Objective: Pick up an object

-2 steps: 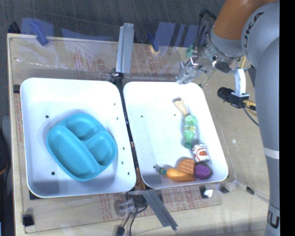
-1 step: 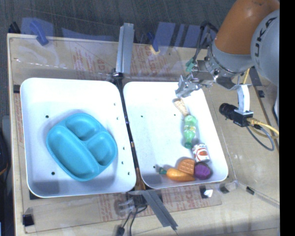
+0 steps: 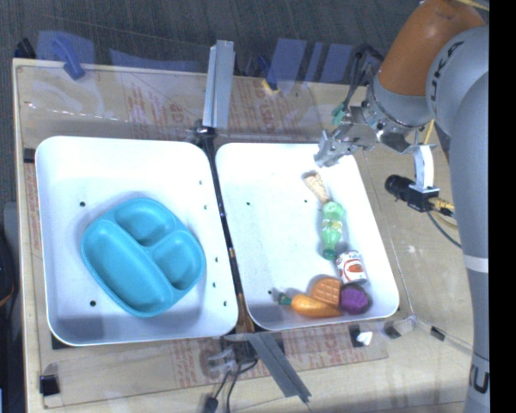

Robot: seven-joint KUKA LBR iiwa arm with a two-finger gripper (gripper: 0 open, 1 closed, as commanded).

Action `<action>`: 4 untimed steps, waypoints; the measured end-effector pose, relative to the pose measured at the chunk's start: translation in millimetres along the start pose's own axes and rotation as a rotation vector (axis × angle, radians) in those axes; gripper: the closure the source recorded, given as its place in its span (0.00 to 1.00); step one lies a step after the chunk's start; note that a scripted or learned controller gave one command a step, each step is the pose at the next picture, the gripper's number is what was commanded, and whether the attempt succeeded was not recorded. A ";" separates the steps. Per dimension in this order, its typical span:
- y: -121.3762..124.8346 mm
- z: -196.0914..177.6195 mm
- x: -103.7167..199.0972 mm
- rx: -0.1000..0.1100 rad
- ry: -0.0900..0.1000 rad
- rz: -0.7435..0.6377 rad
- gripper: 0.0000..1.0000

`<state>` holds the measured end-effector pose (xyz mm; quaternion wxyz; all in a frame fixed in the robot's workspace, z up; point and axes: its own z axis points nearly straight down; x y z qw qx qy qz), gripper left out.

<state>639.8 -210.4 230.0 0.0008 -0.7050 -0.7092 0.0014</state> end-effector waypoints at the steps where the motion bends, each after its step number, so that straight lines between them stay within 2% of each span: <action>1: 17.5 -47.5 21.7 -0.003 0.000 -0.002 1.00; 2: -18.9 -49.2 64.0 -0.001 0.001 -0.003 1.00; 3: 16.8 6.6 -0.2 -0.001 0.000 0.000 1.00; 4: 17.0 -47.3 -0.6 -0.004 0.000 -0.001 1.00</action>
